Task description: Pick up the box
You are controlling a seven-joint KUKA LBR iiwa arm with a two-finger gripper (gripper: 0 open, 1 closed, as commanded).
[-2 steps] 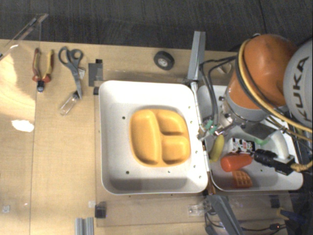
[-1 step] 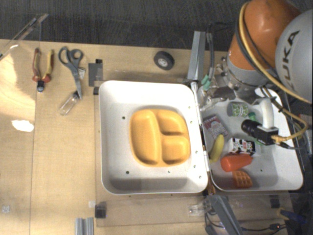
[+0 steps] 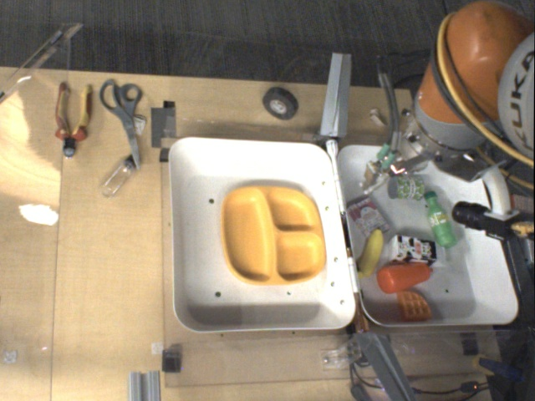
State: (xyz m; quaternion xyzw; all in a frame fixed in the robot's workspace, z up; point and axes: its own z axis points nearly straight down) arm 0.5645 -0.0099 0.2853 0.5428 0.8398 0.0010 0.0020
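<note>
The tabletop carries two shallow white bins side by side. The left bin holds a yellow divided tray lying flat near its middle. The right bin holds the clutter: a small box with a dark printed face lies flat near the bin's centre, and every other item is placed here relative to it. A yellow banana-shaped piece lies just beside the box on the side toward the left bin. An orange-red piece touches or nearly touches the box's near edge, and a waffle-patterned orange item sits beyond that, close to the bin's near wall. A green bottle lies tilted just beside the box on its far right. A crumpled packet lies beside the box toward the dividing wall. The arm, grey with an orange section, reaches over the far part of the right bin; its gripper hangs well apart from the box, above the far corner. Whether the fingers are released or clenched cannot be told from where I stand. Scissors, pliers and a tape roll rest on the tabletop beyond the left bin.
</note>
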